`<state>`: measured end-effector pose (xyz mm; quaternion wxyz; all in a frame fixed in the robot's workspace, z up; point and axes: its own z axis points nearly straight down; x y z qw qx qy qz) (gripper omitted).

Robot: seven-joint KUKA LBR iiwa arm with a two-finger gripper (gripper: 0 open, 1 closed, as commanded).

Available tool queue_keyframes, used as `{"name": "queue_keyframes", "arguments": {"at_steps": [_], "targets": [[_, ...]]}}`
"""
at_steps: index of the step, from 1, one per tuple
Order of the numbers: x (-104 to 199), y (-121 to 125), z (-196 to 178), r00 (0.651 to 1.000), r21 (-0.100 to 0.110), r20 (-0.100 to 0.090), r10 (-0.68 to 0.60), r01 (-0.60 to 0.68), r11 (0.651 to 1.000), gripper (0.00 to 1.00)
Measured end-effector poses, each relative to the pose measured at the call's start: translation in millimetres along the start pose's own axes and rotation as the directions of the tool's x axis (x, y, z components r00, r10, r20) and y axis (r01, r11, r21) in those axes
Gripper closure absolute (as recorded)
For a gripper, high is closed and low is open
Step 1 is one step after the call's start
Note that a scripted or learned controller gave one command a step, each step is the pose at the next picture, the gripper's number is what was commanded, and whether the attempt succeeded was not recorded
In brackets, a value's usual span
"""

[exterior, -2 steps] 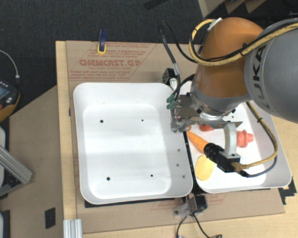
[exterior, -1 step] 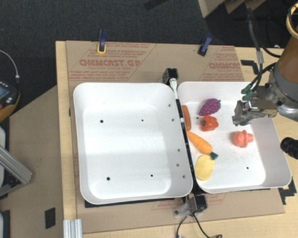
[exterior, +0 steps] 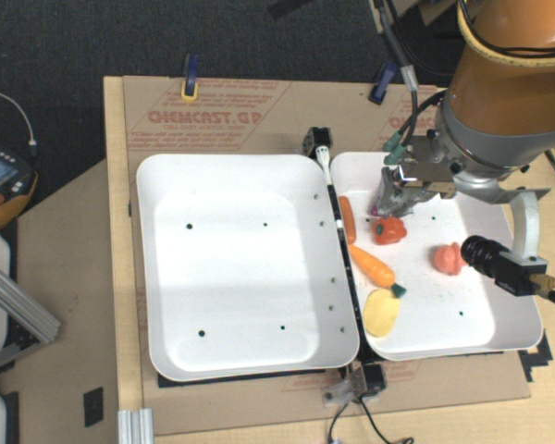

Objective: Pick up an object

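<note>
My pincer (exterior: 388,209) sits low in the right bin (exterior: 481,340), directly above a red tomato-like object (exterior: 388,231); its state cannot be determined. In the same bin: an orange carrot (exterior: 372,266), a yellow piece (exterior: 382,313), a pink object (exterior: 448,258).

Tool (exterior: 389,213) low over red pepper (exterior: 388,230) in right bin (exterior: 472,336); carrot (exterior: 371,266) nearby.

Grey arm (exterior: 499,128), broad orange band, metal gripper (exterior: 393,202), green wiring.
</note>
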<state>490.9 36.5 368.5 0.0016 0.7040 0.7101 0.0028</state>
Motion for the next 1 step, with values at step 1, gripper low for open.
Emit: {"name": "queue_keyframes", "arguments": {"at_steps": [1], "targets": [[64.0, 28.6, -40.7, 1.000, -0.001, 0.000, 0.002, -0.002, 1.000, 1.00]]}}
